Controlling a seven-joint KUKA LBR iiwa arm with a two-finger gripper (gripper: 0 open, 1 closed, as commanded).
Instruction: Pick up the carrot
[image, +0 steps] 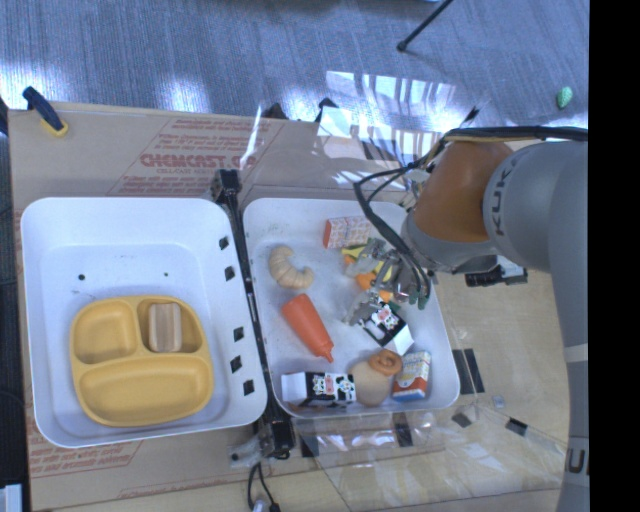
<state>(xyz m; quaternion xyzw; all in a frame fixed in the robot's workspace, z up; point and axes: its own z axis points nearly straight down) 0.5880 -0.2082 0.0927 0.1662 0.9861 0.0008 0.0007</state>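
Note:
The carrot (307, 327), orange and tapered, lies in the middle of the right bin (258, 300), pointing toward the front right. My gripper (380, 283) hangs low over the right side of that bin, among small colourful items, a hand's width to the right of the carrot and slightly behind it. The carrot lies free, with nothing touching it.
Around the carrot lie a croissant (288, 267), a red-and-white box (346, 232), black-and-white cartons (320, 387) (383, 322), a brown bun (380, 364) and a small can (415, 373). The left bin (40, 260) holds a yellow divided plate (140, 385) with a tan piece (164, 326).

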